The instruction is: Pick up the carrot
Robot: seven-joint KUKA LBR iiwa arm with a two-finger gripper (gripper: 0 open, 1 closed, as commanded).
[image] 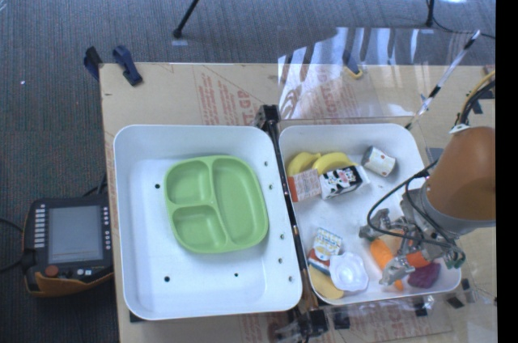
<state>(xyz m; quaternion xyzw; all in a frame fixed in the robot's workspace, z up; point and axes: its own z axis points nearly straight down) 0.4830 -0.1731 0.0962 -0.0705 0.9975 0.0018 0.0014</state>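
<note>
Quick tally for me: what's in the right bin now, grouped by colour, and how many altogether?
Yellow: 3, two banana-like pieces and a flat piece
Orange: 1, the carrot, beside the hand
Purple: 1, purple item
White or printed packaging: 5, carton, packet, cup, small box, lidded tub
Total: 10

We see two bins side by side on the counter [186, 95]: the left bin [137, 171] holds a divided plate [216, 202]. In the right bin [405, 141], bananas [320, 163] lie at the back beside a carton [340, 181], and the carrot [382, 254] lies near the front under the claw [402, 259].
</note>
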